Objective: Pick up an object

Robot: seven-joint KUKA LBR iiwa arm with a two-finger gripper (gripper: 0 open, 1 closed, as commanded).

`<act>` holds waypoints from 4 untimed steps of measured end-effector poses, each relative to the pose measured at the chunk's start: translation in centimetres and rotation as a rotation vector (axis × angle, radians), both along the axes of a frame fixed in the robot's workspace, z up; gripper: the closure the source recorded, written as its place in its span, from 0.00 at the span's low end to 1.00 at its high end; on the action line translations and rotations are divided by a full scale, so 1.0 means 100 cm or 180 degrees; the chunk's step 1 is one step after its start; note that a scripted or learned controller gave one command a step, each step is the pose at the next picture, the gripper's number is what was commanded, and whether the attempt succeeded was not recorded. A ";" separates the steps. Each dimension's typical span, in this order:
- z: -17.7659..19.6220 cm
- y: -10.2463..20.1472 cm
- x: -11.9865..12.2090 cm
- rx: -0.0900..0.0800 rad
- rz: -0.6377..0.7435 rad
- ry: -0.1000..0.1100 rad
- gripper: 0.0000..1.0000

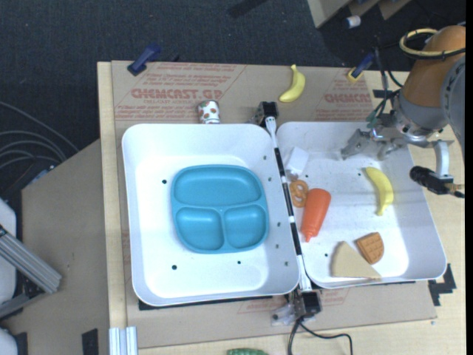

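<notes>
The tool (367, 140) hangs over the back part of the right bin (432, 231), with nothing between its fingers; they look spread, though the slant of the view makes the exact gap hard to judge. The nearest thing to pick is the banana (380, 188), lying just in front of the tool on the bin floor. Further forward lie a carrot (315, 212), a pretzel (298, 192) touching the carrot's top, a slice of bread (369, 247) and a pale wedge (349, 262).

The likely trouble is the banana's curved, smooth body: if the fingers close across its bend off-centre, it may twist out or slide away. A descent too far back would meet the bin's rear wall. The small white piece (297, 159) near the divider (284, 191) offers little to grip.

There is bare floor around the banana on all sides, so a straight drop has room. The carrot and pretzel sit close to the divider, leaving a tight approach there. The left bin (140, 220) carries a blue tray (219, 206).
</notes>
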State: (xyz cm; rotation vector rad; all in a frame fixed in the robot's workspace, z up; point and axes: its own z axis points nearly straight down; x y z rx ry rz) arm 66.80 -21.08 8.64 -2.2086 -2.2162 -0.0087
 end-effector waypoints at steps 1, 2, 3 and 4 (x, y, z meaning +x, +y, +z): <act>0.010 -0.003 0.000 -0.0034 0.0002 -0.0023 1.00; 0.010 -0.001 0.000 -0.0021 0.0005 -0.0015 0.00; 0.020 -0.002 0.001 -0.0030 0.0004 -0.0027 1.00; 0.020 -0.002 0.001 -0.0030 0.0004 -0.0025 0.00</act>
